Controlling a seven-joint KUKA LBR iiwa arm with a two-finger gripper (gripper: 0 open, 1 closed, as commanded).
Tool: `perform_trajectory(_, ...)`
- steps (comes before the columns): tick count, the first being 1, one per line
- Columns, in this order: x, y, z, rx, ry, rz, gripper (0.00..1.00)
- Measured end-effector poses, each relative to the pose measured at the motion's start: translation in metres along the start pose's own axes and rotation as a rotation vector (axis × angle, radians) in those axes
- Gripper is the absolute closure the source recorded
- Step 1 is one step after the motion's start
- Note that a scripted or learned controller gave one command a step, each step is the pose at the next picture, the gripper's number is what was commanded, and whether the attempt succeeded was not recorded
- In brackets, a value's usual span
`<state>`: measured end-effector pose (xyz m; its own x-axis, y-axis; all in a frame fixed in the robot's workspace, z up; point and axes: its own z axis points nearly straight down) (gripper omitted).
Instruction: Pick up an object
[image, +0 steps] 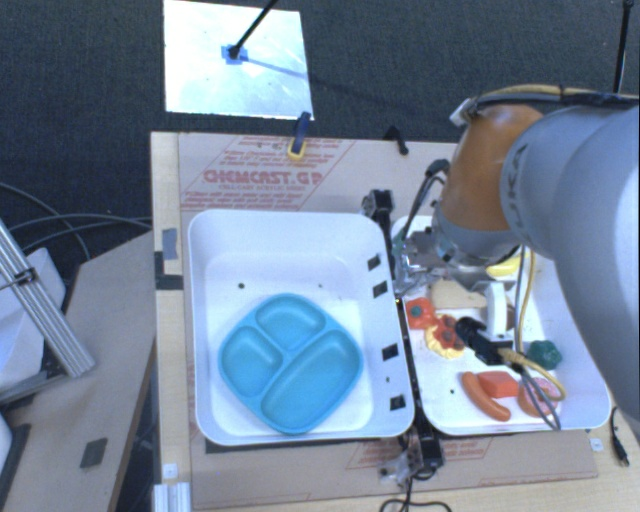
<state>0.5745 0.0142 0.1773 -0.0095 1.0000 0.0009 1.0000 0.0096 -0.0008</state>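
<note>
The end effector (425, 262) hangs low over the right bin (480, 428), close to the wall it shares with the left bin (215, 300); I cannot tell whether it is wide or narrow. The things to pick lie in the right bin, toward the worktop's front edge: a red toy (418, 312), a yellow toy (445, 340), an orange sausage (483, 396) and a teal piece (545, 352). They lie so close that a grasp could catch two, knock one aside, or clip the wall. The left bin holds a blue divided plate (290, 360).

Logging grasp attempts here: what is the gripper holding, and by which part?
Cannot be told: the gripper is over the right bin and its toy food, and the wrist hides any hold.
</note>
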Motion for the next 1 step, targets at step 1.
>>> perform_trajectory(1, -0.0690, 0.0327, -0.0079, -0.006, -0.004, 0.012, 1.00)
